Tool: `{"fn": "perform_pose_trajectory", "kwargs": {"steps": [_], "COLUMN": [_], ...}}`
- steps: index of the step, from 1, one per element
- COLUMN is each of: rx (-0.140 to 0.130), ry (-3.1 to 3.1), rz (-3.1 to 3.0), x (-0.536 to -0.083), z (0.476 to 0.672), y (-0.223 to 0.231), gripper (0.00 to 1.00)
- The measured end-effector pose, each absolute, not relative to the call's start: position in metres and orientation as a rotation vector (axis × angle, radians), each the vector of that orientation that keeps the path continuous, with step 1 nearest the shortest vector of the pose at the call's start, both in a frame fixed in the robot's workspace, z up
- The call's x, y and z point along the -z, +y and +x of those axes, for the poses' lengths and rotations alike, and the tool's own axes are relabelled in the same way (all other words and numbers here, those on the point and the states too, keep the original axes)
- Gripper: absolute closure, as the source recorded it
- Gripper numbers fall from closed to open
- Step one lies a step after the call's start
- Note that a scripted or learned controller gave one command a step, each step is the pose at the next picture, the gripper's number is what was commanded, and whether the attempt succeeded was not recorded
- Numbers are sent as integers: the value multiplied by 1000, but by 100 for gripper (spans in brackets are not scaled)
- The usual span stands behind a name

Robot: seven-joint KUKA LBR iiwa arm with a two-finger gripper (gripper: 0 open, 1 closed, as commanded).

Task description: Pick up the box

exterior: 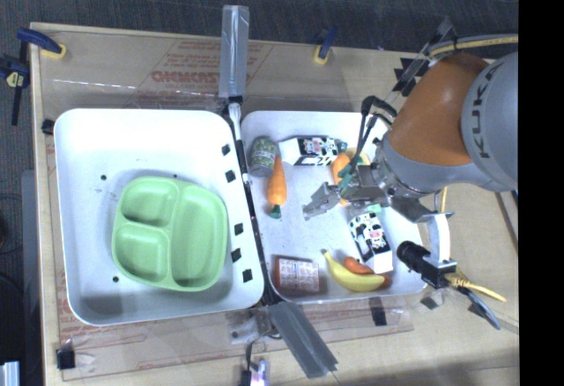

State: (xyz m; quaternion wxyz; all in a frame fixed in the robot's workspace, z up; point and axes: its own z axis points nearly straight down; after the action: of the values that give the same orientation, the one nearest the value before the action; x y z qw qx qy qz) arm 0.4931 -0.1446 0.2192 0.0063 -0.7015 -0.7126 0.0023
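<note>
Jaws spread apart, nothing between them; gripper (319,200) hovers over right bin (300,283) floor. Box (371,241), cow-patterned carton, lies just beside, toward the near wall, touching banana (352,277).

We see the arm (458,124) cut off by the right edge, its wrist hiding part of the right bin (291,122), an orange object (340,166) half covered by the gripper (324,199), the print on the cow-patterned box (371,239) too small to read
</note>
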Motion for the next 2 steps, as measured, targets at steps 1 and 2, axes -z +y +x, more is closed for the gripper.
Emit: {"fn": "perform_pose_trajectory", "kwargs": {"steps": [1,2], "rx": [-9,-7], "ry": [-2320,-1897], "rz": [-2100,-2487], "x": [-142,-88], "z": [552,512], "y": [-106,-180], "gripper": [0,0]}}
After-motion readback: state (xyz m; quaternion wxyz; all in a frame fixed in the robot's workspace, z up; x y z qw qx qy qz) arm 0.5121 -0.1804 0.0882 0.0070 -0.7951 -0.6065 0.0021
